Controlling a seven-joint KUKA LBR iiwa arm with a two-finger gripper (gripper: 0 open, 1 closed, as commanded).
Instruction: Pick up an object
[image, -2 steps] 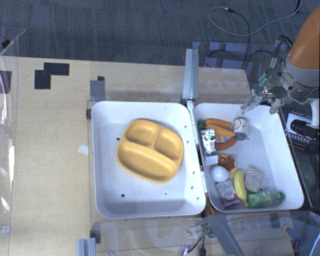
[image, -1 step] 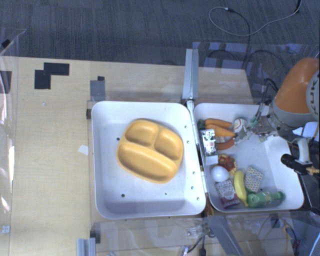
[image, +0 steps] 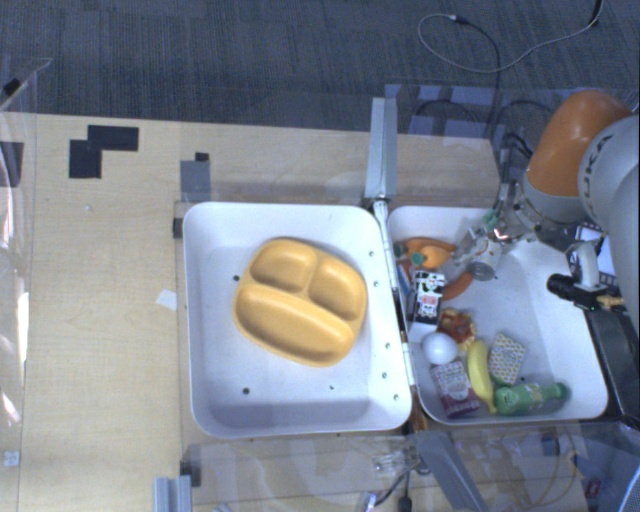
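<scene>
The right bin (image: 560, 300) holds the loose objects. An orange curved piece (image: 432, 249) lies at its back left, with a small black-and-white carton (image: 428, 296) just in front of it. A white ball (image: 438, 348), a yellow banana (image: 480, 372), a green object (image: 528, 397), a patterned packet (image: 507, 357) and a dark red packet (image: 456, 388) crowd the front. My gripper (image: 478, 257) hangs low over the bin's back middle, right beside the orange piece's right end. I see nothing between its tips.
The left bin (image: 215, 400) bears a yellow divided plate (image: 300, 299). A metal rail (image: 380, 150) runs between the bins at the back. The arm's orange band (image: 570, 140) and grey wrist fill the back right corner, and cables lie behind the bins.
</scene>
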